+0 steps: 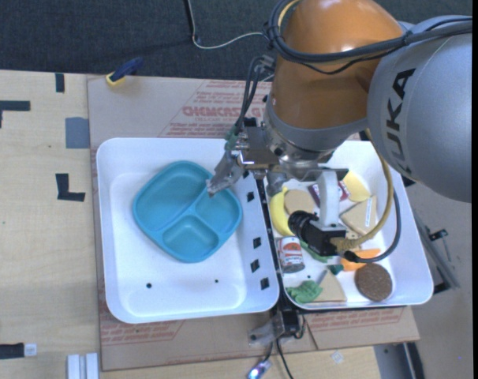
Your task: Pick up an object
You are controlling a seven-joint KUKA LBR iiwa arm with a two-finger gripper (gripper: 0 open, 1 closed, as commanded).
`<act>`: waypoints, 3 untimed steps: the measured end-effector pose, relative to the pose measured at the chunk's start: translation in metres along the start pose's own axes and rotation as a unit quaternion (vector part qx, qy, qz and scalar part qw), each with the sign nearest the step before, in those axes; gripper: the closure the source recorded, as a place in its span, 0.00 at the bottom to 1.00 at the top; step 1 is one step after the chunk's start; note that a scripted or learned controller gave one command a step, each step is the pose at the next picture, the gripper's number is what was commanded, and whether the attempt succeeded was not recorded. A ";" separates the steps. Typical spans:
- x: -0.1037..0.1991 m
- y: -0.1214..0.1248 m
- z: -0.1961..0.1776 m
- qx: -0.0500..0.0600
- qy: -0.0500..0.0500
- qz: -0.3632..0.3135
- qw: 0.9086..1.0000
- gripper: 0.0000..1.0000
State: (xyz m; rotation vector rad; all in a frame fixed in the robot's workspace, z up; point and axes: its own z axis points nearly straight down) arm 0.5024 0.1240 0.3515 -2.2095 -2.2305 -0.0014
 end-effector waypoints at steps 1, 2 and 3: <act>-0.003 0.001 -0.009 0.001 -0.001 0.002 1.000 1.00; -0.003 0.000 -0.018 0.002 -0.001 0.002 1.000 1.00; -0.002 0.000 -0.028 0.003 -0.001 0.001 1.000 1.00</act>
